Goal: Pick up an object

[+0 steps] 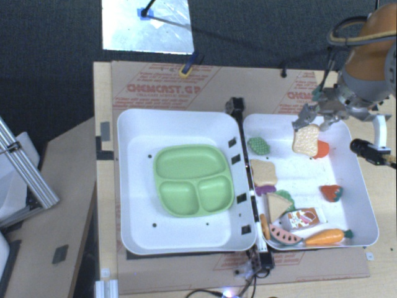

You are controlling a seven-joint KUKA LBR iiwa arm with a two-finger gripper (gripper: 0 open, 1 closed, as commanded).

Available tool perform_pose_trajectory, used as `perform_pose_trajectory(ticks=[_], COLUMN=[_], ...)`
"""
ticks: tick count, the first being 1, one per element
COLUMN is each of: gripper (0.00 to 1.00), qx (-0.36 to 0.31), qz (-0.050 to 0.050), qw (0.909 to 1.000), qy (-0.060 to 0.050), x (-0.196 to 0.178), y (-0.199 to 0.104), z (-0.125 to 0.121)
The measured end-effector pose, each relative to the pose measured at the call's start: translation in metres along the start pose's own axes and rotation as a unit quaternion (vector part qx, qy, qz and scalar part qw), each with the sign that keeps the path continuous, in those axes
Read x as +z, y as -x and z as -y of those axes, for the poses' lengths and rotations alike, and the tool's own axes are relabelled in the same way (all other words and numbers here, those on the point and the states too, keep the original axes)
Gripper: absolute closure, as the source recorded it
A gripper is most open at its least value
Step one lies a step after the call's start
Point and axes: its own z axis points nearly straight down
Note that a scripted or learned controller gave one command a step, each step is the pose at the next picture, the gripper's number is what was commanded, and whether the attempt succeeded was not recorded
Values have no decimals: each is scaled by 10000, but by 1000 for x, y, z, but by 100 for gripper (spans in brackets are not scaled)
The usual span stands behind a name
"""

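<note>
My gripper (317,121) hangs over the back of the right bin (360,185). A pale, speckled bread slice (306,141) sits upright between its fingers, so the gripper is shut on it. The slice's lower edge is just above the bin floor, next to a small orange-red piece (322,149). Loose in the same bin lie a green leafy piece (258,145), a tan toast slice (263,172), a strawberry (332,192), a sandwich wedge (283,199), a small carton (303,218), a watermelon slice (282,235) and a carrot (325,236).
The left bin (133,166) holds a green divided plate (192,180). A black divider with clips (243,166) runs between the bins. A foil sheet (147,17) lies beyond the bench at the back.
</note>
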Motion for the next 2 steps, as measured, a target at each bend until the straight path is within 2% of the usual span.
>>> perform_pose_trajectory(ticks=[1,2], gripper=[100,100], qx=[-18,-27], qz=[-7,-14], qw=[10000,10000], qy=[-11,-2], x=[7,-7], y=[-50,-101], z=[4,1])
